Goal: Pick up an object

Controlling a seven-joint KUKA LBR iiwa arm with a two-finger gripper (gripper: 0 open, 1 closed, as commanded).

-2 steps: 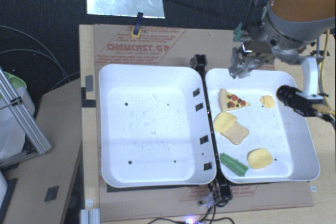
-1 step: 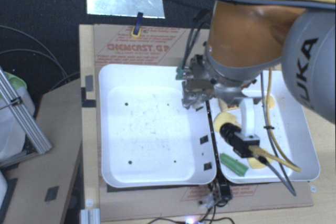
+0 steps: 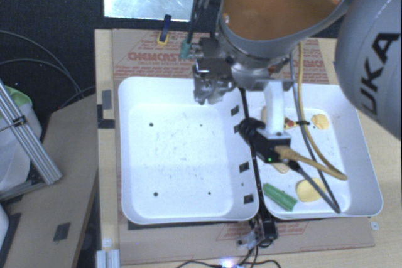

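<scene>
1. Pincer (image 3: 207, 92): poised over the back edge of the left bin (image 3: 176, 154); whether apart or together cannot be told.
2. Right bin (image 3: 358, 154): holds a green object (image 3: 279, 196) and yellow pieces (image 3: 308, 191).
3. Worktop (image 3: 69, 166): carries both bins.
</scene>
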